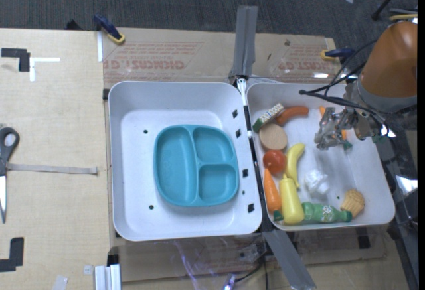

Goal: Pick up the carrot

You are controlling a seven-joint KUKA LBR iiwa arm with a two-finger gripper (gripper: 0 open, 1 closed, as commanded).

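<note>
Nearest me, the carrot (271,190) lies at the right bin's (378,169) left wall, beside the yellow bottle (290,201). My end effector (330,137) hovers farther right; I cannot tell its opening.

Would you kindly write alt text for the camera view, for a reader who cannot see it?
A grey robot arm's gripper hovers over the right bin, apart from the orange carrot lying along that bin's left wall among other toy foods. The left bin holds a teal divided plate.
</note>
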